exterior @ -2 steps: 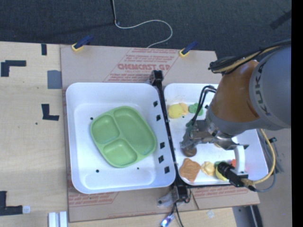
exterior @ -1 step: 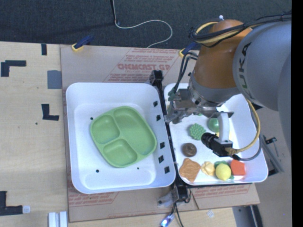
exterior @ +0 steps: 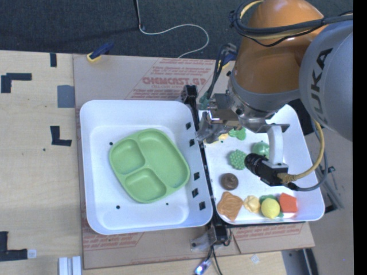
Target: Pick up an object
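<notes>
Gripper [exterior: 215, 132]: low over the right bin's [exterior: 304, 213] upper left corner. Opening and contact: cannot tell. Green plate [exterior: 149, 165]: left bin [exterior: 94, 153].

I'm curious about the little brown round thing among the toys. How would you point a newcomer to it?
Look in the right white bin, full of small toy foods. Near its left wall, just above the toast-like piece, lies the brown doughnut-like piece. It is the only dark brown, round item there.

Robot lab: KUKA arm [exterior: 287, 50], white bins [exterior: 94, 153], cardboard-lined bench [exterior: 166, 79].
</notes>
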`<state>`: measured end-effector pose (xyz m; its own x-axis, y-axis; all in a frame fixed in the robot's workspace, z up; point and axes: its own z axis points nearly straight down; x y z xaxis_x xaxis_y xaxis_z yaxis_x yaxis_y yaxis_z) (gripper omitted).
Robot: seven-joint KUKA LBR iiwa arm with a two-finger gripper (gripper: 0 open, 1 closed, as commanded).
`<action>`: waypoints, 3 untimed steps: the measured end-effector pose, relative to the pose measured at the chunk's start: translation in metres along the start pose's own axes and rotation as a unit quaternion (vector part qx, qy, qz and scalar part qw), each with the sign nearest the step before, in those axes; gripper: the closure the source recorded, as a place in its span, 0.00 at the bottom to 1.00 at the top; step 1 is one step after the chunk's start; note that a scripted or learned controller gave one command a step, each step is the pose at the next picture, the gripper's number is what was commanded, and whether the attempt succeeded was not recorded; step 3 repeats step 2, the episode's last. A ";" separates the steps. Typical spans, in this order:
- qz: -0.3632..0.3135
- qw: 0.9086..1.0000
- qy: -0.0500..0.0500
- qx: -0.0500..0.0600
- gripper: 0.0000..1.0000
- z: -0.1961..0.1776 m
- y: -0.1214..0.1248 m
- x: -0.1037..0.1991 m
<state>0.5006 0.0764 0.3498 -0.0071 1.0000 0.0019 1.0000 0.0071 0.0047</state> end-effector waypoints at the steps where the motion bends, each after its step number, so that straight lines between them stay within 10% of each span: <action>1: 0.001 1.000 0.000 0.001 1.00 -0.035 -0.017 0.017; 3: 0.002 1.000 -0.001 0.002 1.00 -0.038 0.006 0.036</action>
